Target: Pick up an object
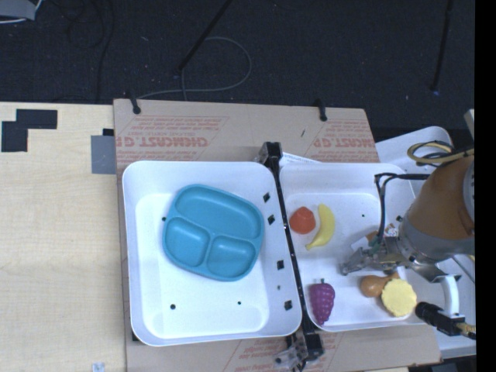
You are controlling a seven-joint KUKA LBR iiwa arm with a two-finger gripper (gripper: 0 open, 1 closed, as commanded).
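Over in the right bin [341, 183] my feed had the gripper [350, 263] down low near the floor, metal fingers pointing left, but honestly I couldn't tell if they were spread or pinched, and nothing sat between them. Loose stuff around it: a tomato [302, 220] touching a banana [323, 227] up and to the left, a purple grape bunch [322, 301] below, and a brown pear [372, 285] right against a yellow lemon [398, 297] just under the wrist, while the left bin [147, 208] carried a blue divided plate [212, 232]
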